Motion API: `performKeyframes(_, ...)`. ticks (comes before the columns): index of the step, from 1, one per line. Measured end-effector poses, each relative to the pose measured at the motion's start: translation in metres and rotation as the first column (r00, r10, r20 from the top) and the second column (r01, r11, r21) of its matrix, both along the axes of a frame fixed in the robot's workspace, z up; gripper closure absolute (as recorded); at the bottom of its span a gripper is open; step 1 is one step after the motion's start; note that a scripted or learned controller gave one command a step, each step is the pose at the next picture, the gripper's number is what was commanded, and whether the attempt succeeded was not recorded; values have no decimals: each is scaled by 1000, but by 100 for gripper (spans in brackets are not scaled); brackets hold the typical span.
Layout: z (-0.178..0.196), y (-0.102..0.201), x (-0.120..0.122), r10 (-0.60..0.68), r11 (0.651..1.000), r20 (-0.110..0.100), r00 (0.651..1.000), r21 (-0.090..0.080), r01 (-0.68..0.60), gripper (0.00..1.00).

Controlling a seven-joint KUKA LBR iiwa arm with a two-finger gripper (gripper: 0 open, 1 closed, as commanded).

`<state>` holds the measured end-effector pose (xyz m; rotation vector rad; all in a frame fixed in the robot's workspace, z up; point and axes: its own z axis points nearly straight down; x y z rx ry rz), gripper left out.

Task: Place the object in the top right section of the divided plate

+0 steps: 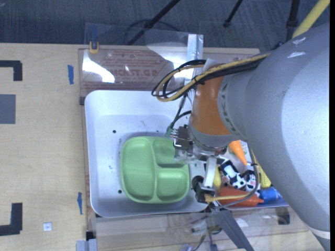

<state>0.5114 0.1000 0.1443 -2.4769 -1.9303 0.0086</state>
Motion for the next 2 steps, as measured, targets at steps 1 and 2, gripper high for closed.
performKeyframes(1,-34,41,-11,-153,988,43,987,9,152,100)
performKeyframes(2,-36,71,-7,63,998,62,996,-4,-62,100)
